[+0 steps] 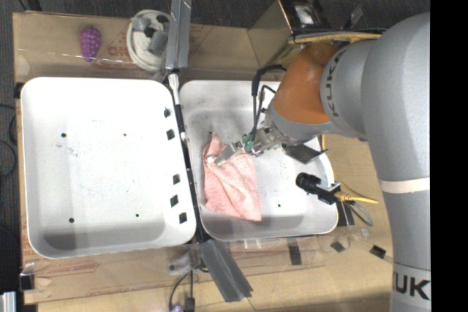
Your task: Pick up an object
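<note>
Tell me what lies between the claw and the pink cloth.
Nothing. In the camera view the claw sits right at the upper edge of the pink cloth, with no gap or other thing showing between them.

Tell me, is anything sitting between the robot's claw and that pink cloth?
Nothing visible. The gripper hangs right at the upper edge of the pink cloth in the right bin, nothing between them.

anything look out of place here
A small purple object sits on the bench outside both bins, beyond the left bin. The pink cloth lies crumpled in the right bin, with the tool at its upper edge.
</note>
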You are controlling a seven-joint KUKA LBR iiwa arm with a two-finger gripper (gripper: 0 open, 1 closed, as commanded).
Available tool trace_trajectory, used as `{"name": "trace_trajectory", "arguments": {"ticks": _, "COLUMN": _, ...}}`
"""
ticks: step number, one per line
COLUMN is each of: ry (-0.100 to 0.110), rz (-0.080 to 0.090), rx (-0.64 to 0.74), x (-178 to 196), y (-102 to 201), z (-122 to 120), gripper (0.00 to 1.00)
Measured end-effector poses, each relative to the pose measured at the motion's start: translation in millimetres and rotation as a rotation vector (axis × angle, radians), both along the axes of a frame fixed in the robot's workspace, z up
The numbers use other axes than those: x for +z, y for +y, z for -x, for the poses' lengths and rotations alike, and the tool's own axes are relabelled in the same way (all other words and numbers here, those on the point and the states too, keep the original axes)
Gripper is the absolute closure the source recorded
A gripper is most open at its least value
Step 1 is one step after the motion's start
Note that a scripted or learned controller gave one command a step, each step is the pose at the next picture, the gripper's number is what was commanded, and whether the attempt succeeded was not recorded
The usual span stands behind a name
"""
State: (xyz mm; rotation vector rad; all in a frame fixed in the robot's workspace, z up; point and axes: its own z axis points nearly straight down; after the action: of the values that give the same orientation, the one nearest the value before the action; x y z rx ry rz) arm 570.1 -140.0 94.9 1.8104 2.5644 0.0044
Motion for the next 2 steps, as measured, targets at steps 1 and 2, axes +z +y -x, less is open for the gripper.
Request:
{"name": "trace_trajectory", "arguments": {"ticks": 1, "ry": 0.000, "rz": 0.001, "rx": 0.061, "x": -0.2, "y": 10.3, "z": -17.7, "gripper": 0.00}}
{"name": "trace_trajectory", "arguments": {"ticks": 2, "ry": -0.001, "rz": 0.001, "rx": 0.053, "x": 0.1, "y": -4.2, "z": 0.4, "gripper": 0.00}}
